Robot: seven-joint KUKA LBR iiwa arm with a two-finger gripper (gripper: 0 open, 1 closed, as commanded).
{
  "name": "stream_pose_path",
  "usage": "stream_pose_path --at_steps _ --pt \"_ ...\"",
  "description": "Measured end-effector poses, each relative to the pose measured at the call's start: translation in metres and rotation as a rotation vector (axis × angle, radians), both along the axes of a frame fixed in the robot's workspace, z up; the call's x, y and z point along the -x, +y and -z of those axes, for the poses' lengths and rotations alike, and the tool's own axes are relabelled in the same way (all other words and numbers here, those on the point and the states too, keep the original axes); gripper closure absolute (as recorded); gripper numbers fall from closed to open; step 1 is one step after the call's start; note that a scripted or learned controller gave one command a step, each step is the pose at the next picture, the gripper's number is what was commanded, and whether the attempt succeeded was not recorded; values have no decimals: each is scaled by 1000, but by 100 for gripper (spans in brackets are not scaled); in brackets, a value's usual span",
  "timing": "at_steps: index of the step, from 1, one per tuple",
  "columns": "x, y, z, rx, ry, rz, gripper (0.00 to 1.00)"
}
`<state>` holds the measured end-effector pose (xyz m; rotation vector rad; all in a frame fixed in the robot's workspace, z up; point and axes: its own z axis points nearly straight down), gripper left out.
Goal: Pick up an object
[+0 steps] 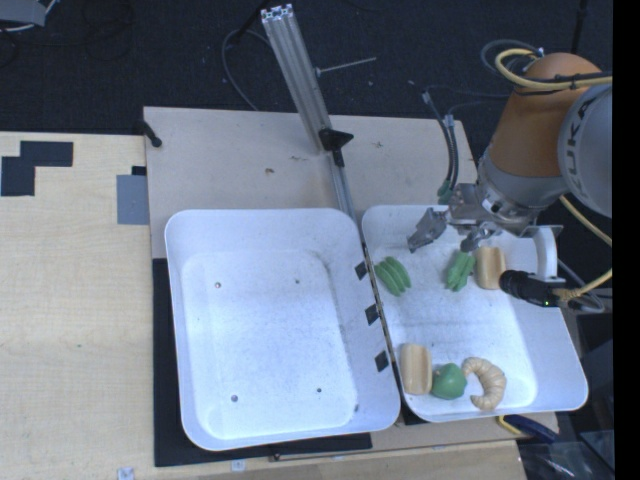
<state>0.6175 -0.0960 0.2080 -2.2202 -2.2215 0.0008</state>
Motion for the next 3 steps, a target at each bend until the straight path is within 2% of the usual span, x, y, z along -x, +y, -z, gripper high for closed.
stream_pose_path --at_steps 1,2,3 --pt "130 48 -6 0 0 0 0" --pt "60 50 -240 0 -7 1 0" --pt "4 62 -77 1 9 -1 0"
